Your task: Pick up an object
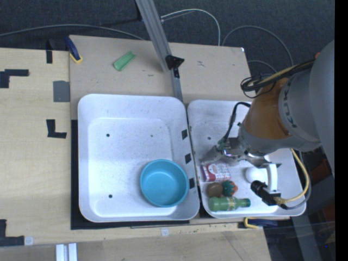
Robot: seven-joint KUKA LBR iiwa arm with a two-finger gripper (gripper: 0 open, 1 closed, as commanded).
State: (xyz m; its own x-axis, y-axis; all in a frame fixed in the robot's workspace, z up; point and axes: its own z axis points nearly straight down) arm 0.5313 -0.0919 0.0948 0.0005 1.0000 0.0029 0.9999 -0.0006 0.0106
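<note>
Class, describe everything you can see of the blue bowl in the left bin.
The blue bowl is round, plain light blue and smooth, likely plastic. It sits upright, open side up, with nothing visible inside. It rests on the floor of the left white bin, in the near right corner, close to or against the right wall. No other object touches it.

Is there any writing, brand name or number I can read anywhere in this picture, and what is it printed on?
"KU": dark letters on the grey arm, running sideways near the orange band; the rest of the word is cut off from sight.
Red and white carton in the right bin: it carries print, too blurred to read.
Green bottle: no label that can be read.
Blue bowl in the left bin: no marking seen.
</note>
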